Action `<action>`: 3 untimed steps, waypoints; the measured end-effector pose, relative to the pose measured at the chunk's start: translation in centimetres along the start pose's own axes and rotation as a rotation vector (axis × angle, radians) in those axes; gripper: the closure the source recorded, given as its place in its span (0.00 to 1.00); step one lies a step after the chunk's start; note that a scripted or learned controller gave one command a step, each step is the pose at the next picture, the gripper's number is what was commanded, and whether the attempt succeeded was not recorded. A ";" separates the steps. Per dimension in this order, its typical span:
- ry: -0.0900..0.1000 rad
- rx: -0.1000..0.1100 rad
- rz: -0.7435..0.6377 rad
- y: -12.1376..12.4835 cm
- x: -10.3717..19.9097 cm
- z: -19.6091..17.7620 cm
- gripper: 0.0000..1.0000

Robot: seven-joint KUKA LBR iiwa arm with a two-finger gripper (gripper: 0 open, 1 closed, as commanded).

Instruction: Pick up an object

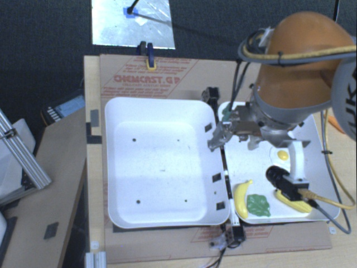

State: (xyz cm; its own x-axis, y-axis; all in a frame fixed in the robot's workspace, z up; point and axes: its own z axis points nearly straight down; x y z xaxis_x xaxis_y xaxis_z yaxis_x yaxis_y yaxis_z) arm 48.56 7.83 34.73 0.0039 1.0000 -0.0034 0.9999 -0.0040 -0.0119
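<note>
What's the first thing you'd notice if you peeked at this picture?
The big orange and grey robot arm at the upper right, hanging over the right bin. Next come the bright things near that bin's front: a yellow banana beside a green toy. The left bin next to it is a wide white tub.

The surface (67,166) carries a printed cardboard sheet (148,77), and on that sheet two shallow white bins sit side by side, the left bin (162,161) touching the right bin (318,205) along black clips (220,177); a yellow-handled clamp (149,57) grips the sheet's far edge
</note>
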 end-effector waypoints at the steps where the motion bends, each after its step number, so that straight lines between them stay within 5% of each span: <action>1: 0.004 -0.009 -0.011 0.4 5.5 5.2 0.00; 2: 0.007 -0.028 -0.007 2.0 4.2 -7.1 0.00; 3: 0.000 0.004 -0.007 0.3 6.9 9.9 0.00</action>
State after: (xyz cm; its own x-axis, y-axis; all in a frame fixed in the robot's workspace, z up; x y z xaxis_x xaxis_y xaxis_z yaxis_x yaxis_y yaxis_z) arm 48.78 14.69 24.84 -0.0033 1.0000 -0.0035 0.9999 0.0033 -0.0158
